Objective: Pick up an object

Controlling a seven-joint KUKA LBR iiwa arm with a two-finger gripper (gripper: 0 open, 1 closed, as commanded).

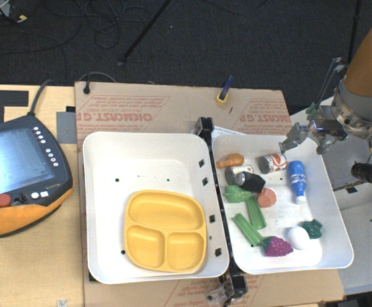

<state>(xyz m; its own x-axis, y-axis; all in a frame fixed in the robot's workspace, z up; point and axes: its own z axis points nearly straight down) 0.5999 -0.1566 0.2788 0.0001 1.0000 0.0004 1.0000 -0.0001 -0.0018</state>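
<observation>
The right bin holds several small items. Among them are a blue bottle, a red-and-white can, an orange-brown piece, a black object, a pink ball, green vegetables, purple grapes, a white egg and a dark green piece. My gripper hovers over the bin's far right rim, above and right of the can. It is open, its fingers spread wide with nothing between them.
A yellow divided plate lies in the left bin. A tablet-like pendant rests on the bench at the left. Both bins sit on a cardboard sheet, with a small blue-and-yellow clip at its back edge.
</observation>
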